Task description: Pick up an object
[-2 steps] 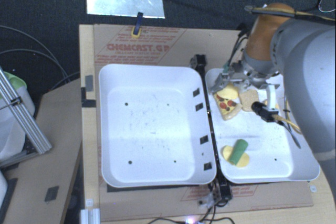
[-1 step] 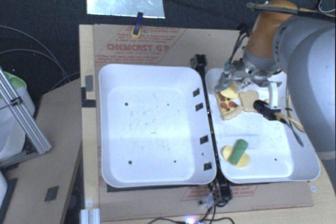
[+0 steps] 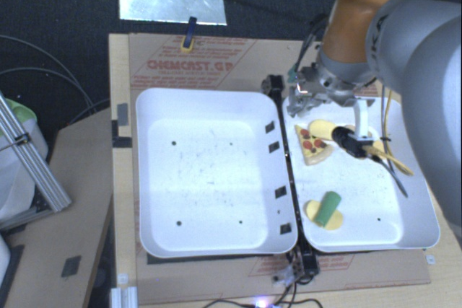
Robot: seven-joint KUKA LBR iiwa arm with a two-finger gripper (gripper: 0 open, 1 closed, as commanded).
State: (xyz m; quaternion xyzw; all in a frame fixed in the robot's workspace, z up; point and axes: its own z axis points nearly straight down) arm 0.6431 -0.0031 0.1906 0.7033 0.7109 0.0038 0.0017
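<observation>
My gripper (image 3: 299, 103) hangs over the far left corner of the right bin (image 3: 415, 227), close to the divider between the two bins. Just in front of it lies a toy pizza slice (image 3: 314, 146) with red dots, and a yellow piece (image 3: 323, 129) rests against the slice's far edge. Nearer the front of the same bin, a green cylinder (image 3: 330, 206) lies on a flat yellow disc (image 3: 315, 211). Nothing can be seen held in the gripper. The grey arm with its orange band (image 3: 354, 18) comes in from the upper right and covers the bin's far right side.
The left bin (image 3: 209, 94) sits beside the right one on a cardboard sheet (image 3: 195, 61). A small blue and yellow item (image 3: 189, 34) lies on the cardboard behind the left bin. An aluminium frame (image 3: 29, 162) stands at the far left.
</observation>
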